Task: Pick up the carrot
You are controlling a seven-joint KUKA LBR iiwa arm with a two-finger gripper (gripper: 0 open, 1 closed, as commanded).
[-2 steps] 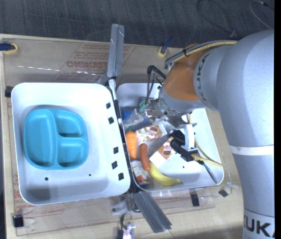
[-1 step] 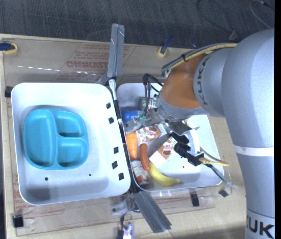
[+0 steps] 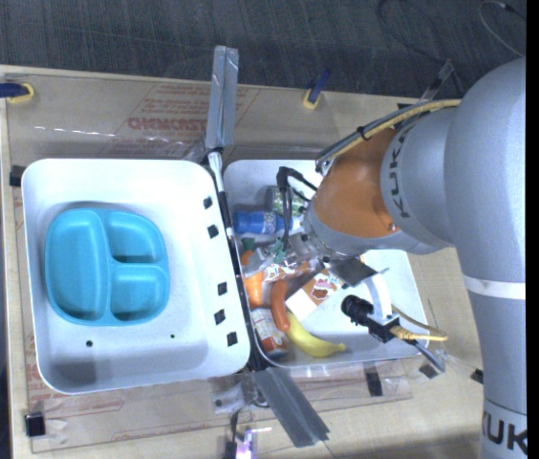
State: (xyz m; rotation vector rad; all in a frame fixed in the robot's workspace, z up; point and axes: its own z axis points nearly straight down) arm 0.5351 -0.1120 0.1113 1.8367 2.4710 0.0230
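Beside a curved yellow banana [image 3: 313, 342], the smooth tapered carrot [image 3: 254, 288] lies.

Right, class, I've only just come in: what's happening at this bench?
A grey robot arm reaches in from the right and is bent low over the right bin, which is crowded with small items: a banana, a blue can and an orange carrot by the bin's left wall. The carrot lies in the clutter, not lifted. The left bin holds a blue divided tray.

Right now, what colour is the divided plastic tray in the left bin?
Light blue; the camera view shows the divided plastic tray plainly.
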